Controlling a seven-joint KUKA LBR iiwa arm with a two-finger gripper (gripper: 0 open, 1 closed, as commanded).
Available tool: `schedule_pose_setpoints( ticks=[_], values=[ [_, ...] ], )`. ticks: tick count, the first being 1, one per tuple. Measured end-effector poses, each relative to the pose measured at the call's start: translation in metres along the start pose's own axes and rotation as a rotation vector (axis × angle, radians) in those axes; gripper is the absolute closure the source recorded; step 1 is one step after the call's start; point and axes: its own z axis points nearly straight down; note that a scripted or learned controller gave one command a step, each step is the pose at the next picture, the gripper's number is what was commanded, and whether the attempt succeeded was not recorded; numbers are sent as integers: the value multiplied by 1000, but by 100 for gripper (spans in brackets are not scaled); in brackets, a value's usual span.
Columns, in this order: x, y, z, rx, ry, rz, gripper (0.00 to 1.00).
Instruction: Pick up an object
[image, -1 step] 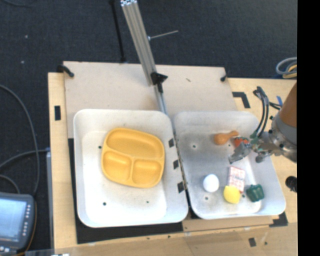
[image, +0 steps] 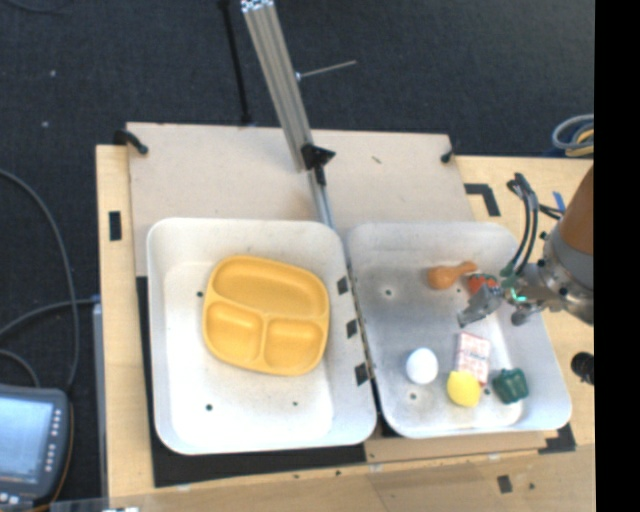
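Note:
The right bin (image: 400, 250) holds several small objects. An orange drumstick-shaped piece (image: 451, 274) lies near its middle. Toward the front are a white ball (image: 421, 365), a yellow lemon (image: 463, 388), a green pepper (image: 510, 384) and a pink and white packet (image: 472, 354). My gripper (image: 497, 313) hangs over the bin's right half, just right of the orange piece and above the packet. Its two grey fingers (image: 474, 309) stand apart, open, with nothing between them. A small red thing (image: 485, 284) sits at the gripper's upper left; I cannot tell whether it is a loose object.
The left bin (image: 180, 400) holds a yellow divided plate (image: 266, 314). A slanted aluminium post (image: 285, 90) rises behind the bins. Cables (image: 525, 205) hang beside the arm at the right. A monitor (image: 30, 440) sits at the lower left, off the bench.

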Motion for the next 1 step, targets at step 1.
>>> schedule_pose_setpoints(
  ticks=[1],
  values=[
    [4, 9, 53, 5, 0, 3, 0]
  ],
)
